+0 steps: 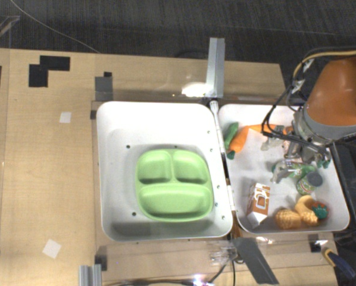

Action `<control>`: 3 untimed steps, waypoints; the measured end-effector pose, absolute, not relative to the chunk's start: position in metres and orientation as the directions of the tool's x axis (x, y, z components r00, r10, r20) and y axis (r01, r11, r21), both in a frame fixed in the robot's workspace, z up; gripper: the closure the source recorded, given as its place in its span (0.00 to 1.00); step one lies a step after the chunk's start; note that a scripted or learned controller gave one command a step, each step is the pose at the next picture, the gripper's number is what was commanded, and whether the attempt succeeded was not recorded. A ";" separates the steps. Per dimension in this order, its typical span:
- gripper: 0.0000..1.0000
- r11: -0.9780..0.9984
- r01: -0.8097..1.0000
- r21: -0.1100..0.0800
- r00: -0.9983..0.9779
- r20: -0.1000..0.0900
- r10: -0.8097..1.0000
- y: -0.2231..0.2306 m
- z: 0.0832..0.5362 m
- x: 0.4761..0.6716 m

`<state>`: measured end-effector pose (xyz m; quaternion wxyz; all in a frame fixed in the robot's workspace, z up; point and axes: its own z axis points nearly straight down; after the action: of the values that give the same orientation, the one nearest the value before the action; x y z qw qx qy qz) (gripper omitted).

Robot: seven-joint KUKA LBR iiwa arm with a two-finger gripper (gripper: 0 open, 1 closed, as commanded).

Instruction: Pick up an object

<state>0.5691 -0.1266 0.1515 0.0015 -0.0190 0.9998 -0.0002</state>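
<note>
— Over the right bin [344, 219], low among the toys, hangs the hand [292, 167]. How wide it stands, or whether it grips anything, I cannot tell.

— Why there?

— Likely because the pickable things lie there: a carrot [240, 139] behind, a small carton [260, 199] and croissant [306, 210] in front. A green tray [174, 184] sits in the left bin [115, 136].

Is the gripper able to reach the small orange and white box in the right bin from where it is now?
Probably yes. The small box lies uncovered near the front of the right bin, and the gripper hangs just above and beside it. The yellow toy sits apart from it.
</note>
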 end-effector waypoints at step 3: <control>0.00 1.000 -0.006 -0.027 -0.996 -0.093 -0.009 -0.101 0.117 0.520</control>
<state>0.5198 -0.1011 0.1170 0.0466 -0.0039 0.9988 -0.0136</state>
